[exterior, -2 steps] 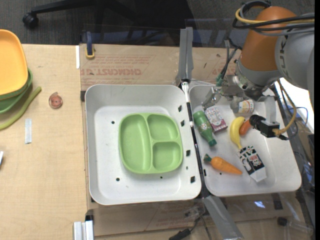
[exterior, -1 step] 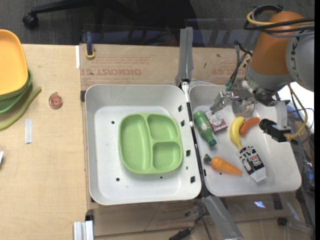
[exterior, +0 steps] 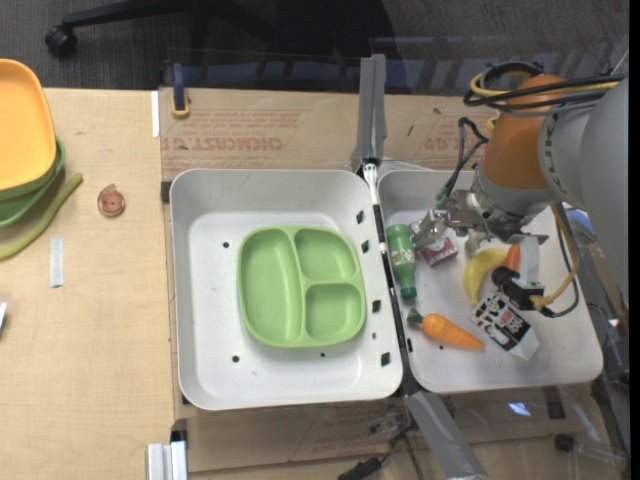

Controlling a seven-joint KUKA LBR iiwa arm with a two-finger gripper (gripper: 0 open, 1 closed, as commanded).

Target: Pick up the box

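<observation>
While gripper (exterior: 437, 230) hovers at green bottle's (exterior: 402, 258) right, box (exterior: 437, 252) sits just beneath it, touching; finger spread cannot be told.

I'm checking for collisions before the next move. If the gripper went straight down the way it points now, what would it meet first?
Most likely the small maroon box right under the gripper. The green bottle lies just beside it. Depth is hard to judge from this slanted view.
</observation>
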